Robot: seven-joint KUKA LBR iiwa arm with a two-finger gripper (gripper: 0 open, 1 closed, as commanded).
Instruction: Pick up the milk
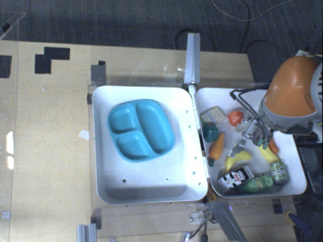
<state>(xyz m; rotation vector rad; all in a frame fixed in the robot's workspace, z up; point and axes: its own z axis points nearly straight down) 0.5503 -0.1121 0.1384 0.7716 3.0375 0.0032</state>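
The milk [236, 177] is a small carton with black and white cow patches. It lies on its side near the front edge of the right bin [299, 184], between a yellow banana [237, 158] and a green bottle-like item [256, 184]. My gripper [246, 137] hangs over the middle of the right bin, above and slightly behind the banana and apart from the milk. The arm's orange band [291, 92] sits behind it at the right. I see nothing held in the gripper.
The right bin also holds a waffle piece [213, 115], a red tomato [235, 117], a green pepper [210, 133], a carrot [217, 145], a small can [278, 171] and a yellow item [268, 154]. The left bin [103, 185] holds a blue divided plate [141, 129].
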